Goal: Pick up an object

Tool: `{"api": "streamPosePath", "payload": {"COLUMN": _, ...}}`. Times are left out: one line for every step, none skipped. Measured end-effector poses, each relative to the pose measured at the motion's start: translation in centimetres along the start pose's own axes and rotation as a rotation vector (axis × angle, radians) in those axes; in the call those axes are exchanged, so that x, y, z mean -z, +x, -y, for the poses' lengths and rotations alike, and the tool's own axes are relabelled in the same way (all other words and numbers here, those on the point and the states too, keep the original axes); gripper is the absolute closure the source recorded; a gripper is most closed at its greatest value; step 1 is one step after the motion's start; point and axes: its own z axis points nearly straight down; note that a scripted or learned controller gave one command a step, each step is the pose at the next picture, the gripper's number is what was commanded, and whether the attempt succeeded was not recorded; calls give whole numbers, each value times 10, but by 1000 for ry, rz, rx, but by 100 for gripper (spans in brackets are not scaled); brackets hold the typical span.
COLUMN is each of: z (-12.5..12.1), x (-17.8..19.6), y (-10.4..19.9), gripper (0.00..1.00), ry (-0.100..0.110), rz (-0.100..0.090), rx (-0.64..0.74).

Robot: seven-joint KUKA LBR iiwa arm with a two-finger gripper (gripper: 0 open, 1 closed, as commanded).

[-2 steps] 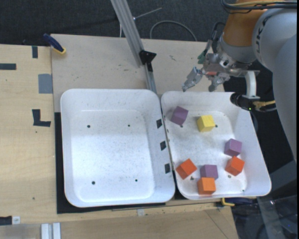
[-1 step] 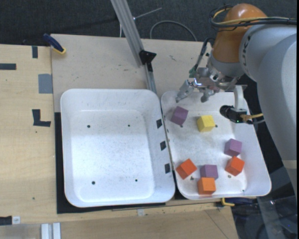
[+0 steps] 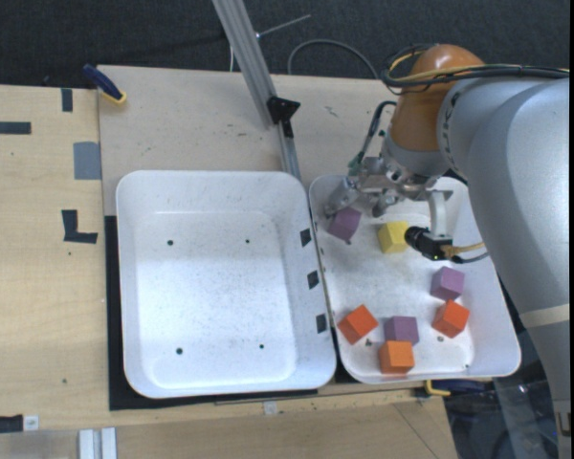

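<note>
Camera view shows us the gripper [image 3: 348,202] low over the right bin [image 3: 488,352], in its part toward 11 o'clock, with a purple cube [image 3: 343,224] between its fingertips, so we read it as clamped on this cube. At 3 o'clock from it a yellow cube [image 3: 392,237] lies near. Toward 5 o'clock we see three orange cubes [image 3: 357,323] and two more purple ones [image 3: 448,282].

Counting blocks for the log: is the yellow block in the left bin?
No. The yellow block lies in the right bin, near the gripper.
</note>
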Motion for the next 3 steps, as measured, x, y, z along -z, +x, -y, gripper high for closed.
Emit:
{"api": "streamPosePath", "payload": {"z": -2, "x": 15, "y": 1, "gripper": 100, "ry": -7, "rz": 0, "rx": 2}}
{"api": "streamPosePath", "payload": {"z": -1, "x": 78, "y": 4, "gripper": 100, "ry": -14, "rz": 0, "rx": 1}}
{"api": "streamPosePath", "payload": {"z": -4, "x": 143, "y": 5, "gripper": 100, "ry": -16, "rz": 0, "rx": 1}}
